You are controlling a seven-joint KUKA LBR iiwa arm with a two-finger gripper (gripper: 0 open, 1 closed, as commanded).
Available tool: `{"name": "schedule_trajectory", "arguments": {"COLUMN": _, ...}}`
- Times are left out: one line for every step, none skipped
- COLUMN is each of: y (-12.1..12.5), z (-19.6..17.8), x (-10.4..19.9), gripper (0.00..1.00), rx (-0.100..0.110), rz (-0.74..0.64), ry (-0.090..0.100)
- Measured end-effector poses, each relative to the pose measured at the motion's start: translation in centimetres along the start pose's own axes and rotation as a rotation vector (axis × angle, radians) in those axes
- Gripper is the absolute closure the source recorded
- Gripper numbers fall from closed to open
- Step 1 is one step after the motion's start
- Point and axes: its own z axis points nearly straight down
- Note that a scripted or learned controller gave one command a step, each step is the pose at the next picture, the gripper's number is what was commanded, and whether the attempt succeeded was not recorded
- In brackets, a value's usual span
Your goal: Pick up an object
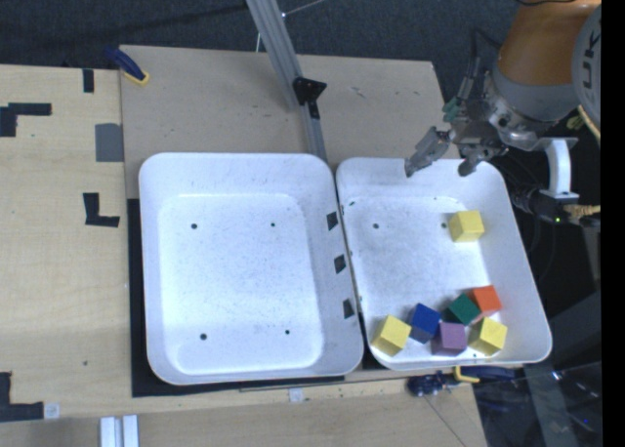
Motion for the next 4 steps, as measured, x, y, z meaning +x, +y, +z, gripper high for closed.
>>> {"name": "schedule_trajectory", "arguments": {"y": 0.0, "z": 0.0, "x": 0.0, "gripper": 0.0, "rx": 0.0, "rz": 0.0, "ry": 0.0}}
{"name": "schedule_trajectory", "arguments": {"y": -0.8, "z": 5.6, "x": -0.7, "gripper": 0.0, "rx": 0.005, "rz": 0.002, "ry": -0.001}}
{"name": "schedule_trajectory", "arguments": {"y": -0.6, "z": 12.0, "x": -0.5, "gripper": 0.0, "rx": 0.007, "rz": 0.002, "ry": -0.001}}
{"name": "schedule_trajectory", "arguments": {"y": -0.9, "z": 17.7, "x": 0.5, "gripper": 0.0, "rx": 0.006, "rz": 0.002, "ry": 0.0}}
